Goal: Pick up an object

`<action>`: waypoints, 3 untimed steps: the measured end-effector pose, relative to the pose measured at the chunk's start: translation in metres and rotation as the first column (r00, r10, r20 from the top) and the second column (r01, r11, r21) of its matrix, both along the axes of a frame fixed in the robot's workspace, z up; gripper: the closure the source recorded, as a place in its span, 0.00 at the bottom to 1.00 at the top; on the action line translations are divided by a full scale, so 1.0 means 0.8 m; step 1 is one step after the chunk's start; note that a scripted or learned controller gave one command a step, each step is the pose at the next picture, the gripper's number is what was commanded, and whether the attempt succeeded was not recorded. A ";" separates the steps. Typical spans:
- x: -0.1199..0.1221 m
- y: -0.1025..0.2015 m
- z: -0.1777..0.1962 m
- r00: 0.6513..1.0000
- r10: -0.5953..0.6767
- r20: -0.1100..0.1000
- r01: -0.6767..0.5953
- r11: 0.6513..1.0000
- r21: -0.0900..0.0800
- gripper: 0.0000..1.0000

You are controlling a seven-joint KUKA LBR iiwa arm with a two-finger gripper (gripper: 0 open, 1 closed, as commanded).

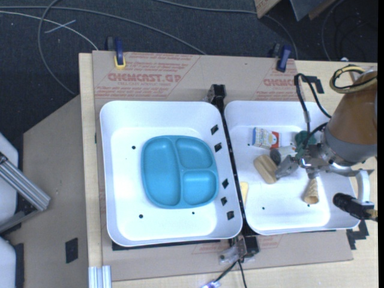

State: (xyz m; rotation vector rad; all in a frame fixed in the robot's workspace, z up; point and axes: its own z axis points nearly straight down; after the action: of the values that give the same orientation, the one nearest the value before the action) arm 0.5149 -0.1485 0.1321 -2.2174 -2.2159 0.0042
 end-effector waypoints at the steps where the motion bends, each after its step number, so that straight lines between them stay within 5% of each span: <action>1: 0.003 0.000 -0.056 1.000 -0.001 0.009 0.001 1.000 0.000 0.00; 2: 0.007 0.001 -0.037 1.000 0.000 0.020 0.000 1.000 0.001 1.00; 3: 0.003 -0.005 0.019 1.000 0.001 0.011 -0.001 1.000 -0.004 1.00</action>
State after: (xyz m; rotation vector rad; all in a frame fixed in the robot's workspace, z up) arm 0.5171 -0.1524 0.1474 -2.2240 -2.2245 -0.0031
